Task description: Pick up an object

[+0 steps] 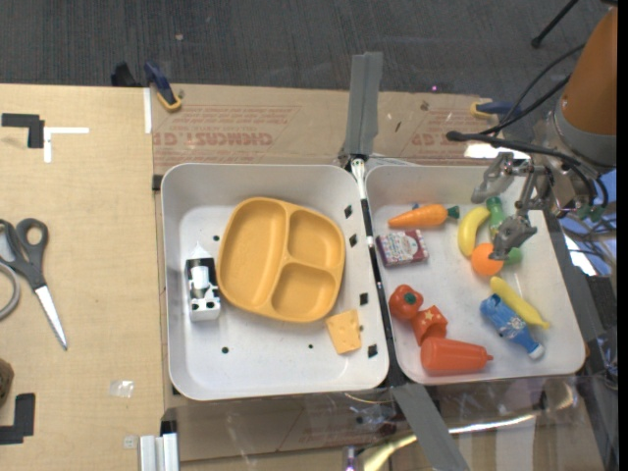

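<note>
My gripper (510, 214) hangs over the back right part of the right bin (559, 366), its fingers apart and nothing between them. Right below it lie a green item (496, 210), an orange fruit (483, 261) and a yellow banana (471, 232). Farther left in that bin are a carrot (420, 216) and a pink packet (402, 249). Toward the front sit a red pepper (403, 302), an orange-red cone (453, 356), a blue bottle (508, 324) and a thin yellow piece (518, 302).
The left bin (182, 361) holds a yellow divided plate (283, 259), a black-and-white carton (203, 288) and a cheese wedge (343, 332). Scissors (34, 273) lie on the bench at far left. Cables hang at the right behind the arm.
</note>
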Robot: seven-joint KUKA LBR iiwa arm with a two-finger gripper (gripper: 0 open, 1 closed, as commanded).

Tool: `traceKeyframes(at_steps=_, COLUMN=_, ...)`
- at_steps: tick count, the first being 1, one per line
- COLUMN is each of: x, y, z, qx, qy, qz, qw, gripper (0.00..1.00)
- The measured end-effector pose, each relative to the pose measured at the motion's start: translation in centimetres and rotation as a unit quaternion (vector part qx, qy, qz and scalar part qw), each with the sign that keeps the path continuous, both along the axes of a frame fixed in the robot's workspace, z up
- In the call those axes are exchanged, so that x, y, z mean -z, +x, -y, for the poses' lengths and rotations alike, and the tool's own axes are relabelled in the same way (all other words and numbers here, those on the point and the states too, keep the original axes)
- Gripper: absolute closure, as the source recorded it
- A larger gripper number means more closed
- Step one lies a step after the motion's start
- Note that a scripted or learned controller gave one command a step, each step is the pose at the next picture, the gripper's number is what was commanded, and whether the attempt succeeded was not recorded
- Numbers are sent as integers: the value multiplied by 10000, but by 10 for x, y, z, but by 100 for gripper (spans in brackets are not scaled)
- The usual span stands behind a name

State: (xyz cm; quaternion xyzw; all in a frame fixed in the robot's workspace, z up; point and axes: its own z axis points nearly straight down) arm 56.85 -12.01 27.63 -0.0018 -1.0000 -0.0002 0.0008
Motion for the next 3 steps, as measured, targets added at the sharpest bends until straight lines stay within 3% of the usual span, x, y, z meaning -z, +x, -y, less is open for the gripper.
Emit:
traceKeyframes(at_steps=1, x=161, y=5, z=3, qx=36, qy=-1, qz=-2, qw=10000, gripper=0)
traceKeyframes(at_steps=2, x=186, y=6, z=75, qx=137, qy=-3, qz=16, qw=9999, gripper=0)
traceKeyframes(at_steps=3, x=178, y=8, z=74, qx=120, qy=-5, qz=23, qw=9999, gripper=100)
